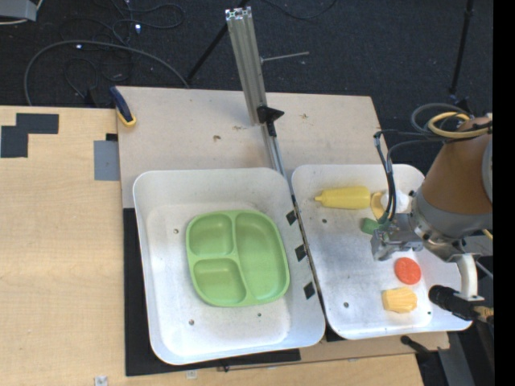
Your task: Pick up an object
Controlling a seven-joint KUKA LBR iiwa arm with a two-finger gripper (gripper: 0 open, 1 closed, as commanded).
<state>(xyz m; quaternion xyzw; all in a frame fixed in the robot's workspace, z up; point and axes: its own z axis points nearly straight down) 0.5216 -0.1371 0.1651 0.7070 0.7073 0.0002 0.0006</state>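
- From my seat I take the divider (299, 240) between the two bins as my landmark; the left bin (161, 328) sits on its far-left side and carries a green sectioned plate (238, 257), lying flat near the middle, well apart from anything I would try to grab
- Just right of the divider starts the right bin (346, 312), where all the loose pickable things lie, so I judge the program is working here because this is the side with targets
- Furthest up from the divider's near end lies a yellow corn cob (344, 198), on its side along the bin's back wall
- Further right, the gripper (389, 244) hangs low over the bin floor, the grey arm with its orange band (455, 175) reaching in behind it; a small green piece (368, 225) shows just at its left edge, touching or nearly so
- I cannot tell how wide the gripper stands, nor whether it has hold of anything; I see nothing clearly gripped
- Just below it rests an orange-red round thing (409, 271), and below that a yellow lump (400, 299), both flat on the floor, not yet lifted
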